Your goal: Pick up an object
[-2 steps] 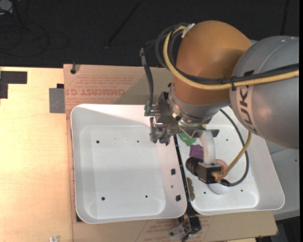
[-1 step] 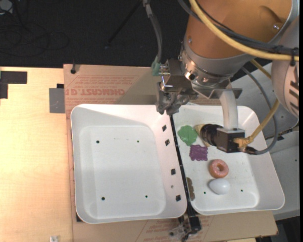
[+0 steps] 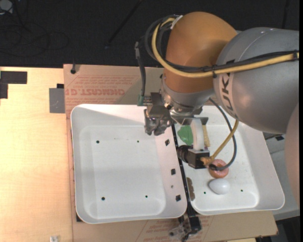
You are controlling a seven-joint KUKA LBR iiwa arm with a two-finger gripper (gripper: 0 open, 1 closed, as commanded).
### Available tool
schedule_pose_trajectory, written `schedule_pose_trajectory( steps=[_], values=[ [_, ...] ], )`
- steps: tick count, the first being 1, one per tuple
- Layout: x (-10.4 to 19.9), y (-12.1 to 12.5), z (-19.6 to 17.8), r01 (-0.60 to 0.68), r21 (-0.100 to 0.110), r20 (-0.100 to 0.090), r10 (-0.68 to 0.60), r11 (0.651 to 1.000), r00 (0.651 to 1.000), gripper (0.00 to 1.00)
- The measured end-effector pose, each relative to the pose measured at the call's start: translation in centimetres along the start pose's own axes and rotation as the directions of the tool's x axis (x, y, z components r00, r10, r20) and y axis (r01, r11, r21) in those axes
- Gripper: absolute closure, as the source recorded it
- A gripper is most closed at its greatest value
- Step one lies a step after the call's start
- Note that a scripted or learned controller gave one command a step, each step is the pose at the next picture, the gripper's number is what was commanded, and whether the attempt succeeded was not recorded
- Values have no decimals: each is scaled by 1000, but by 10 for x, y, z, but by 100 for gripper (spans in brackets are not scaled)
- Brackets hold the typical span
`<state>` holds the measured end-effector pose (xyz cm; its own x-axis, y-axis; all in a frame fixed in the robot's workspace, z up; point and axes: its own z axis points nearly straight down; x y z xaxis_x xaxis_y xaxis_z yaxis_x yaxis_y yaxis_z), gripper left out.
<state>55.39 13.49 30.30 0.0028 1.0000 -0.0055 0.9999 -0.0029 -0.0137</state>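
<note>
The arm (image 3: 252, 74) reaches in from the right of the view, and its orange band (image 3: 197, 39) sits high over the far side of the two bins. The gripper (image 3: 155, 126) hangs over the far right corner of the left-hand bin (image 3: 78, 150), just beside the wall where the two bins meet. From this angle I cannot tell whether it is open or closed, and nothing can be seen held in it.

The things that could be picked up all lie in the right-hand bin (image 3: 270, 185), apart from the gripper and across the dividing wall. A green piece (image 3: 185, 133) rests near the far left of that bin, close to the divide and partly under the wrist. A pale yellow stick (image 3: 205, 135) lies just to its right, running away from the camera. Nearer the camera, a pink ring (image 3: 218, 169) lies on the bin floor, and a white egg-shaped thing (image 3: 219, 186) sits just beside it on the near side.

The floor of the left-hand bin shows a few small dark dots (image 3: 98, 142). Both bins stand on a cardboard sheet (image 3: 101, 87) with red print, which lies on the pale wooden desk (image 3: 25, 160).
</note>
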Motion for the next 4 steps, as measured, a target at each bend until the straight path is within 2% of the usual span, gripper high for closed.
schedule_pose_trajectory(
  steps=[1,2,3,4],
  values=[
    [-47,-51,-84,0,-17,-6,0,1000,1000,100],
    [-94,-80,-33,-2,-4,-4,2,1000,1000,100],
    [-41,-2,-24,7,-13,-5,-7,1000,1000,100],
    [-21,20,-74,5,-16,-6,-5,1000,1000,100]
  ],
)
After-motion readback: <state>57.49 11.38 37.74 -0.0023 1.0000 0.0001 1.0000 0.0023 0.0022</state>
